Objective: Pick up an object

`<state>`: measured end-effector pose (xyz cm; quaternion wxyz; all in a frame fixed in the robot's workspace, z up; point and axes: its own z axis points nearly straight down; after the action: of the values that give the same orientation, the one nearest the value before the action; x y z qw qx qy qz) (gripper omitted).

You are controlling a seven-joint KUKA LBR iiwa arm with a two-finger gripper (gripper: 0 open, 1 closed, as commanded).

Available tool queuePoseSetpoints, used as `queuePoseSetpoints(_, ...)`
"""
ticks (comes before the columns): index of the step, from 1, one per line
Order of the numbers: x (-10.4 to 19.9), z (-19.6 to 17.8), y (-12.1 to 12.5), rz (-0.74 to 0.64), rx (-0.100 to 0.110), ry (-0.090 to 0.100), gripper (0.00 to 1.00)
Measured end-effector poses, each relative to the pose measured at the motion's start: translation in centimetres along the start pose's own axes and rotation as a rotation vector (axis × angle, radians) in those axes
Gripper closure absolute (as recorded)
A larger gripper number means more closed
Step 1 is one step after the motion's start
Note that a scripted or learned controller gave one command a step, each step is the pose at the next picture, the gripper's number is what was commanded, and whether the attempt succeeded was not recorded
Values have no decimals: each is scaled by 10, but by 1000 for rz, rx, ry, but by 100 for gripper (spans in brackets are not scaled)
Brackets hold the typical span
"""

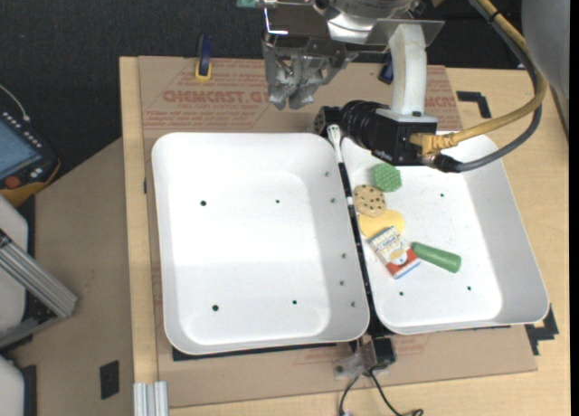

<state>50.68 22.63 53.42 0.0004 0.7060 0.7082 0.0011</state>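
Two white bins, the left bin (244, 233) and the right bin (470, 251), lay on a brown board (226, 89). The gripper (294, 89) hung at upper centre, behind the left bin's far rim; I cannot tell its state.

I am reading red lettering, "CHEMCAST", printed along the far edge of the brown board (226, 98) lying under the two bins, with the rest of that line running hidden behind the arm's hardware.

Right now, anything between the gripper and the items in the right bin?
Nothing visible. The gripper sits above the bench, beyond the bins' far edge. The cookie, green block and green cylinder lie uncovered in the right bin.
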Motion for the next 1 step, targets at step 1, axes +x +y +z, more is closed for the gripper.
queuePoseSetpoints(1,-2,-1,-24,2,5,-1,100)
